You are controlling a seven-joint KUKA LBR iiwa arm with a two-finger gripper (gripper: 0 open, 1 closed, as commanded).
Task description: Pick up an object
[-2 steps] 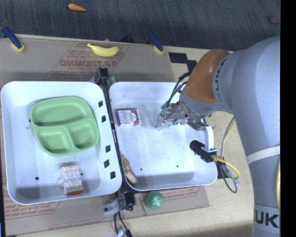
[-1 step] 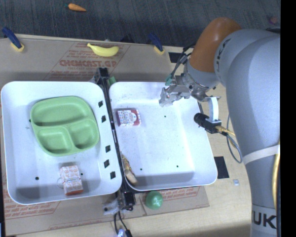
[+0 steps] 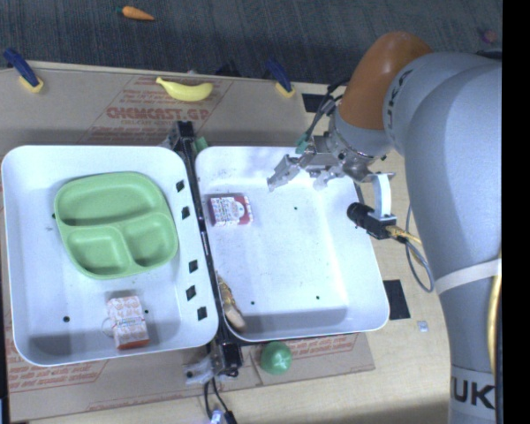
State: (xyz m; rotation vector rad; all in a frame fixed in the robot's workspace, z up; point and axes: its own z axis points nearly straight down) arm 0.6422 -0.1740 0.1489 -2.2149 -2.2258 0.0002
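You see a small red and white packet (image 3: 229,209) lying flat in the right bin (image 3: 336,272), near its upper left corner. The gripper (image 3: 287,173) hangs above the bin's far edge, to the right of the packet and apart from it; its fingers are spread and grasp nothing.

The cardboard sheet (image 3: 115,104) under the bins carries red print reading "CHEMCAST GP". White letters "UK" stand at the bottom of the arm (image 3: 473,394). Print on the two small packets is too small to read.
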